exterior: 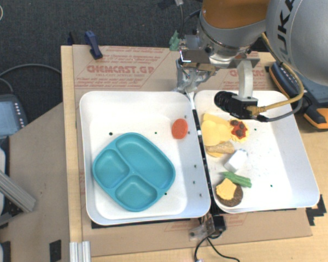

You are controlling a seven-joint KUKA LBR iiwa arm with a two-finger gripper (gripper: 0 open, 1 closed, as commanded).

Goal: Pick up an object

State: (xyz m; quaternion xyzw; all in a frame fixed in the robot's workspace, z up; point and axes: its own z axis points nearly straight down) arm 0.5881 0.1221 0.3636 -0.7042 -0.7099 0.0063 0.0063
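Observation:
My gripper (189, 85) hangs over the far end of the wall between the two bins, with nothing seen in it. In the left bin (93, 111) a small orange-red round piece (179, 128) lies near the divider, just in front of the gripper. A blue divided plate (133, 171) lies flat closer to the front. The right bin (295, 146) holds a yellow slab (215, 129), a red berry cluster (239, 128), a tan wedge (221, 148), a white block (236, 159), a green bean (238, 179) and a yellow-topped brown disc (228, 192).
A black cylinder on a yellow cable (233, 103) hangs from the arm over the right bin's far side. The big grey arm body (295, 26) covers the top right. A blue clamp (93, 44) sits on the brown board (120, 67) behind the bins.

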